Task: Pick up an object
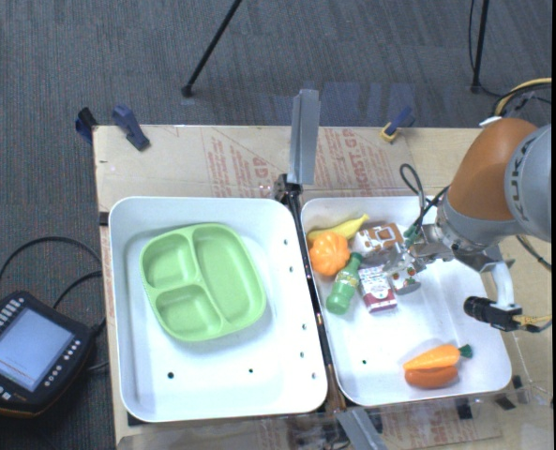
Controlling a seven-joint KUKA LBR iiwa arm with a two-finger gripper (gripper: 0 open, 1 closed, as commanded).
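The right bin (pixel 390 340) holds several toy foods. An orange round fruit (pixel 328 254) lies beside a yellow banana (pixel 341 228) at the bin's back left. A green bottle (pixel 342 290) lies just in front of them. Two red and white cartons lie near the middle, one (pixel 382 237) farther back and one (pixel 378 288) nearer the front. An orange carrot (pixel 433 366) rests at the front right. My gripper (pixel 411 262) is low over the bin, right beside the two cartons, at their right edge. I see nothing lifted.
The left bin (pixel 132 251) carries a green divided plate (pixel 202 279). A grey upright post (pixel 304 148) stands behind the seam between the bins. The arm's orange band (pixel 488 172) hangs over the right bin's back right corner.
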